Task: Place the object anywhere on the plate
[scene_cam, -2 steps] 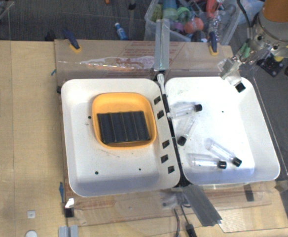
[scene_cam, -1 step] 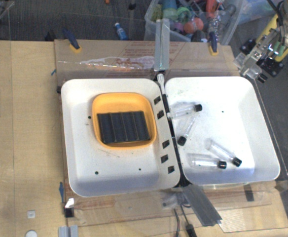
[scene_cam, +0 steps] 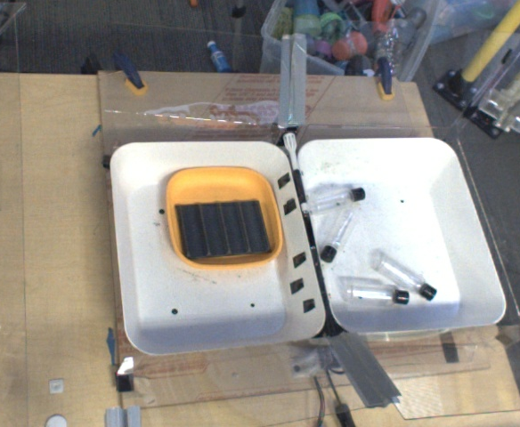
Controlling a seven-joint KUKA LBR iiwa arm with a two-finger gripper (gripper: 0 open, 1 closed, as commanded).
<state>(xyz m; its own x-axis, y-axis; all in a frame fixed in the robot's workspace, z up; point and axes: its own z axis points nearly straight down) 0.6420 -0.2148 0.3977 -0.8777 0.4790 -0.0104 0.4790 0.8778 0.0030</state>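
Four clear capped tubes (scene_cam: 331, 199), ribbed black block (scene_cam: 223, 229), orange plate (scene_cam: 176, 190)

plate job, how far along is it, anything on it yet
Done: nothing that shows. The orange plate in the left bin carries only a dark ribbed block, and I cannot tell whether that was placed. In hand: nothing visibly under way. Left: four clear tubes with black caps lie loose in the right bin; one likely has to be picked and set on the plate.
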